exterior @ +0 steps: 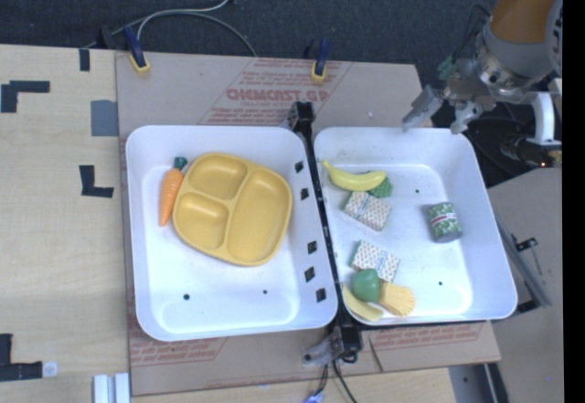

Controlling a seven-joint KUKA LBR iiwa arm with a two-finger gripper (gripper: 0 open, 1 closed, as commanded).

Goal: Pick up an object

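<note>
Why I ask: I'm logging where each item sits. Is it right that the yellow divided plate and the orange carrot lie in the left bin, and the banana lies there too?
Not quite. The camera view shows the yellow divided plate and the carrot in the left bin, but the banana lies in the right bin, near its upper left corner.
</note>
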